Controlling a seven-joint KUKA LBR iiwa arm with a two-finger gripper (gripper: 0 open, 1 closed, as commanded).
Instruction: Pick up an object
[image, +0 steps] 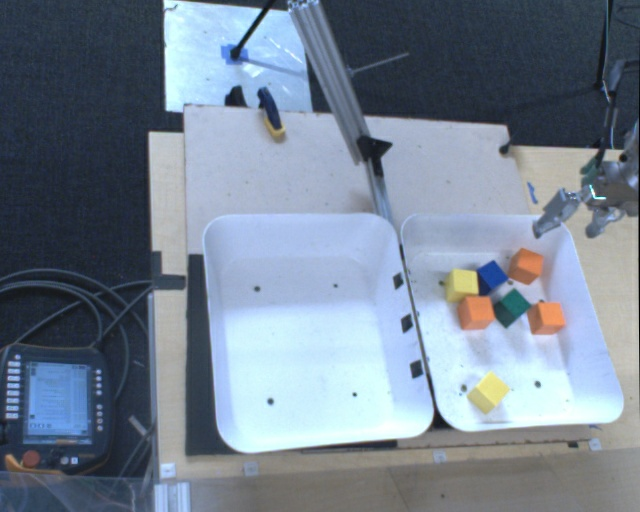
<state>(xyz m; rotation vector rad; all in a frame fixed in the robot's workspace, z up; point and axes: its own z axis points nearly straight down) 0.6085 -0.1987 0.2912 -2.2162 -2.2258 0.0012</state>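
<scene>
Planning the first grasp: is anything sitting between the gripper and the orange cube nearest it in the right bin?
Nothing visible does. The gripper hangs open at the right bin's far rim, and the nearest orange cube lies just below it, with bare white floor between them.

Pale wooden bench (450, 165), seen from above at a slant. Two shallow white bins directly on it, side by side and touching: left bin (300, 235), right bin (590, 330). Small blue-and-yellow clamp (270, 112) at the far edge. Black strip (195, 350) along the left bin's outer side.
</scene>
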